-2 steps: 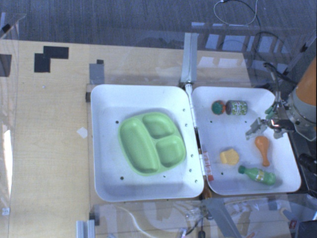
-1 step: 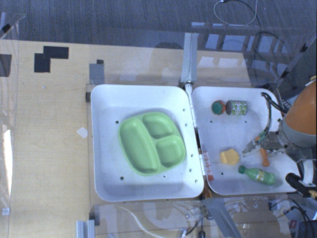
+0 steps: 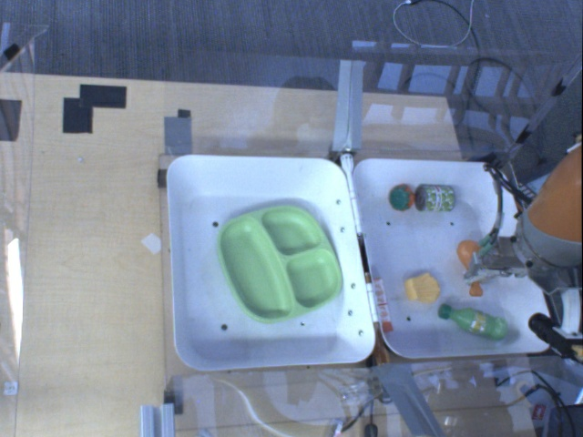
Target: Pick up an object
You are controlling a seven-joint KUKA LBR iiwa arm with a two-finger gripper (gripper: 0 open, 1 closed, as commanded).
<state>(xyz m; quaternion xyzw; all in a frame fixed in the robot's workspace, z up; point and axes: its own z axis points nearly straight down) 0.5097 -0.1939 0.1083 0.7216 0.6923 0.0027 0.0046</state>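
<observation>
While the hand (image 3: 478, 276) hovers at the orange piece (image 3: 466, 251) | grip state unreadable | risk: fingers nudge it away, or clip the green bottle (image 3: 474, 321).

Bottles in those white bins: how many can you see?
1. A green bottle lies on its side near the front edge of the right bin. The arm covers that bin's right side, so another could be hidden there.
</observation>
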